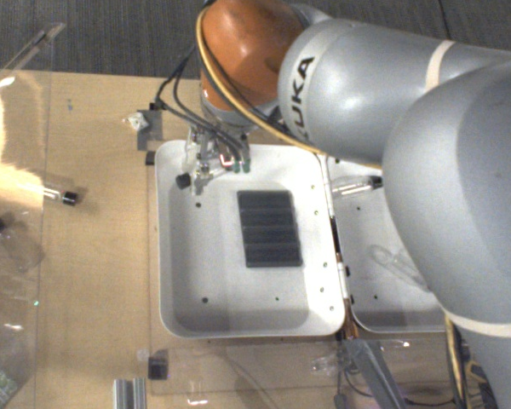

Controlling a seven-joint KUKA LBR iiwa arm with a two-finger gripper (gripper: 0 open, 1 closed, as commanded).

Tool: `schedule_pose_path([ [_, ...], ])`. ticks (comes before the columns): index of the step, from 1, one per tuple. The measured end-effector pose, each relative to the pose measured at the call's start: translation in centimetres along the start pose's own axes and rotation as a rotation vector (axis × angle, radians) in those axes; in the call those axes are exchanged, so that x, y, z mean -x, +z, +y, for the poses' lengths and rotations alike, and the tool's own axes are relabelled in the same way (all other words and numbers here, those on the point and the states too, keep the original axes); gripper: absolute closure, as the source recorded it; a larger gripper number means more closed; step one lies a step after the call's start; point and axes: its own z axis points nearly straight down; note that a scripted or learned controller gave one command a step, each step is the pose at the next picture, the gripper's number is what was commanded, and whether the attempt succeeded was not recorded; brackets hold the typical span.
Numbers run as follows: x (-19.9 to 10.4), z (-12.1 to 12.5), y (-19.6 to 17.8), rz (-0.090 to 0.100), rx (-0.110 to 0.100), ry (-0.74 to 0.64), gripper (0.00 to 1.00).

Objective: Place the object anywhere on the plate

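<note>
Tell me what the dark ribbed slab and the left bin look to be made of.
Slab: looks like matte black rubber or plastic; ridged bands, no shine. Left bin: likely white moulded plastic or painted metal; smooth, rounded corners, faint sheen. The view can't settle either.

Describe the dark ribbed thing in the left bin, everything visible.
The dark ribbed slab is a near-black rectangle crossed by about four raised ridges, matte, rubber or plastic by the look. It lies flat on the left bin floor, slightly right of centre, long side running up the view and slightly skewed. The claw hangs above-left, apart from it.
</note>
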Motion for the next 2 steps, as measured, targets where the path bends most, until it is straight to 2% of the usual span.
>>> schedule_pose_path([
  [1, 0.9, 1.1, 1.9, 0.002, 0.002, -0.538, 1.0],
  [2, 0.9, 0.9, -0.9, -0.001, 0.002, -0.555, 1.0],
])
